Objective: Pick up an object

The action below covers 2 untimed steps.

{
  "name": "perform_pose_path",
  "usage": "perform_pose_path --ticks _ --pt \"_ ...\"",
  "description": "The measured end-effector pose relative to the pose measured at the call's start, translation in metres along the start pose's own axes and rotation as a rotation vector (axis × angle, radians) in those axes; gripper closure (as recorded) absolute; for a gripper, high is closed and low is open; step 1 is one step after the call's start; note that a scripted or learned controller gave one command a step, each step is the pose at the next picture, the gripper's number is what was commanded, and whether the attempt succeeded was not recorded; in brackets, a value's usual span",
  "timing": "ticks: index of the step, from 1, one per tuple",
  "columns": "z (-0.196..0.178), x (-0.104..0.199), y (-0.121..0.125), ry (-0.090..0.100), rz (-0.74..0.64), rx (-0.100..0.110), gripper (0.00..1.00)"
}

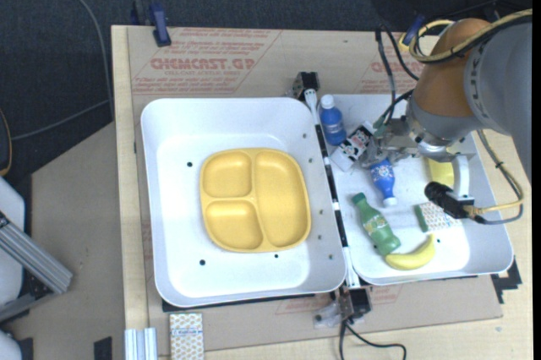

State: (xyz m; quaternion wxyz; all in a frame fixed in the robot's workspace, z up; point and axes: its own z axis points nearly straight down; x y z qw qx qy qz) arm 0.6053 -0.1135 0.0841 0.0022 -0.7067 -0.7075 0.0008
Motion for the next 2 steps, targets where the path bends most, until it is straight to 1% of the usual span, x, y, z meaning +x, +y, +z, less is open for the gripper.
perform_pose_path --ticks 1,2 --pt "-0.101 0.078 -0.027 -0.001 -0.001 -0.006 1.0" --pt "-0.124 0.071 -0.002 -0.003 0.0 -0.005 1.0"
